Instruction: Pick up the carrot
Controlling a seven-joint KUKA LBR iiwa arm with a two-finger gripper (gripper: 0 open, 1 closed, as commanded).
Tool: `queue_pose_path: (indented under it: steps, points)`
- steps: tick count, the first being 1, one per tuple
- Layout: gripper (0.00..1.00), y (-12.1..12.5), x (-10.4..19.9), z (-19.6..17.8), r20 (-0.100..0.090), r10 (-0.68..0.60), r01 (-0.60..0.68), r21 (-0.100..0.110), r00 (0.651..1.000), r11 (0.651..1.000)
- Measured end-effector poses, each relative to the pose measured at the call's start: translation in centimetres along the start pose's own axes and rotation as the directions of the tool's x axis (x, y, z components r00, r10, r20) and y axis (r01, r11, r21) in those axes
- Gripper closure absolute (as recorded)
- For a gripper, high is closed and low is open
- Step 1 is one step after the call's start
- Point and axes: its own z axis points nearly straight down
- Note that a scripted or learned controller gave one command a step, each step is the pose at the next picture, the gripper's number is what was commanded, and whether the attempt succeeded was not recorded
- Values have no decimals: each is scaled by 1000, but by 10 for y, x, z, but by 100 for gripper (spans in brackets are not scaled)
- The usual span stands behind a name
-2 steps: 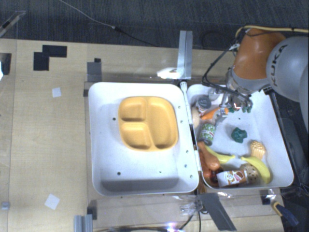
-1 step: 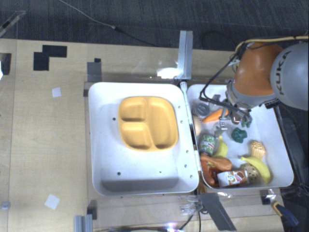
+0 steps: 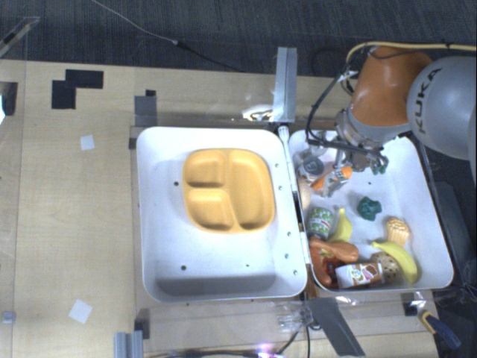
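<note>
Orange carrot [image 3: 333, 179] lies upper-left in the right bin [image 3: 432, 200]; the gripper [image 3: 350, 166] hangs directly over it, apparently for grasping; finger state is unclear.

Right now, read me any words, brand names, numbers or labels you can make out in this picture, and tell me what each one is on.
"KUKA": on the grey arm, running up its casing at the right, partly cut off.
Green can: printed label, too small and blurred to read.
White bottle lying in the right bin: red and white label, blurred, not readable.
No other readable text.
</note>
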Motion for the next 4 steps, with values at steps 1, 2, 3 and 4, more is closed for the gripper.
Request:
queue_pose_path:
  steps: [1, 2, 3, 4]
  points:
    - [0, 7, 21, 0, 1, 46, -46, -3, 999, 999]
    - [0, 17, 57, -2, 4, -46, 46, 0, 999, 999]
    - [100, 15, 53, -17, 17, -50, 50, 9, 999, 999]
    - [100, -19, 117, -1, -3, -261, 261, -1, 965, 965]
